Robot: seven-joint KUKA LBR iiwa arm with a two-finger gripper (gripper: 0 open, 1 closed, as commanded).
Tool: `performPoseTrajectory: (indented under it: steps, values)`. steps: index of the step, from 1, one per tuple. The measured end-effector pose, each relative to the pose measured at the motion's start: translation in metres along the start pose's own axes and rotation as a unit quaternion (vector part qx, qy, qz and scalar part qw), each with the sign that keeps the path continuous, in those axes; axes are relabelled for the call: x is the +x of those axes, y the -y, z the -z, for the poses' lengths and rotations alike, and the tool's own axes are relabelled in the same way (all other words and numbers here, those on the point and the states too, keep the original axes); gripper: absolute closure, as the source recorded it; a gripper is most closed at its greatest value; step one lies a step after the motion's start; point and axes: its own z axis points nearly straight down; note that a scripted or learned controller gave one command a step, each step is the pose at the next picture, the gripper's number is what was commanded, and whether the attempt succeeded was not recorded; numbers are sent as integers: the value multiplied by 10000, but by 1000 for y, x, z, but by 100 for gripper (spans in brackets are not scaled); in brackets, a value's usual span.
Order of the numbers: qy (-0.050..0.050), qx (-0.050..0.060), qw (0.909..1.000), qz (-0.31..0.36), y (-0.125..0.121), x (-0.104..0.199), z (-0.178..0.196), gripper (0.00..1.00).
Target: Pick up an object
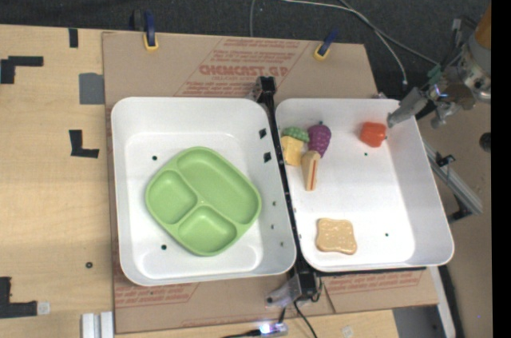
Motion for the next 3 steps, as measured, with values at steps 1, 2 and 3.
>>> performPoseTrajectory:
  steps: [1,2,3]
  values:
    - [16,-60,10000,19,-2,1,8,0]
    - [13,-40,10000,21,0,6,-37,0]
    - [12,-38,10000,21,2,13,-83,0]
